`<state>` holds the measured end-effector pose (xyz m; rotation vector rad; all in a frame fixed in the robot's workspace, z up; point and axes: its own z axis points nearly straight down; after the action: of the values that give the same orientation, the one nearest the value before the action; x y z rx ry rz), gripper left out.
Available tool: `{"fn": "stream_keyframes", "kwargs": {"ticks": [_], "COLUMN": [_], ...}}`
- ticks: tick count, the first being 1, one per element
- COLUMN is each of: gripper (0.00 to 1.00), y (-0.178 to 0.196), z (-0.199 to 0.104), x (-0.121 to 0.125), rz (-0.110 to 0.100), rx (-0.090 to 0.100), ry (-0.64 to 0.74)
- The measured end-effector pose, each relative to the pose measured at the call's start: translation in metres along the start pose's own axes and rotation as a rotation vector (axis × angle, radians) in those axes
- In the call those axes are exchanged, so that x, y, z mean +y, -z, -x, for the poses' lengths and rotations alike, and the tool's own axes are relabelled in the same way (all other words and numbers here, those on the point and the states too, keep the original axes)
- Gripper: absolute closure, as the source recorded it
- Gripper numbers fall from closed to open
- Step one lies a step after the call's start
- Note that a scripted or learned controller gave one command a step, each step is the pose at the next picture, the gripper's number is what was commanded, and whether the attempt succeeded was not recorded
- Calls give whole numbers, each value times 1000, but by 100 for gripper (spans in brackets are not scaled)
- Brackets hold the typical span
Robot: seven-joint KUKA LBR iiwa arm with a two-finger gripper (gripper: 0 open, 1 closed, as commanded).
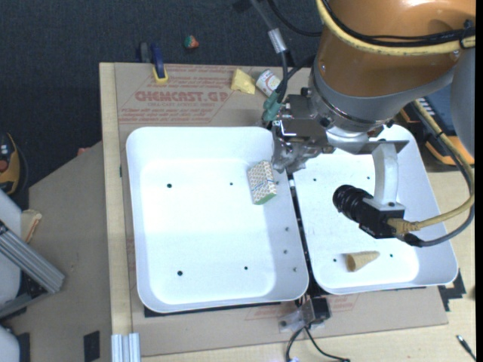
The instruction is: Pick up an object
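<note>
A small box with a green and white check pattern [262,182] sits tilted at the right side of the left bin [151,225], close to the wall between the bins. My gripper [287,155] hangs just above and to the right of it, its tip meeting the box's upper right corner. Whether the box is gripped is hidden by the wrist. A tan cone-shaped piece [361,260] lies near the front of the right bin [423,270].
Both bins rest on a cardboard sheet [181,96]. On its far edge lie a yellow scrap [243,81], a small white item [266,80] and a blue and yellow clamp [158,60]. The bulky orange and grey arm [385,44] overhangs the right bin's back.
</note>
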<state>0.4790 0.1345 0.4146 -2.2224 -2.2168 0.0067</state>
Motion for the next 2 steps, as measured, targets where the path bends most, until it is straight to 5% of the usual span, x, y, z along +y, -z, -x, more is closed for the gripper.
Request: {"fn": "stream_keyframes", "kwargs": {"ticks": [1,2], "gripper": [100,100], "y": [-139,-56], "z": [-36,-84], "x": [-1,1], "rz": [-9,14], "rx": [-3,6], "ry": [4,9]}}
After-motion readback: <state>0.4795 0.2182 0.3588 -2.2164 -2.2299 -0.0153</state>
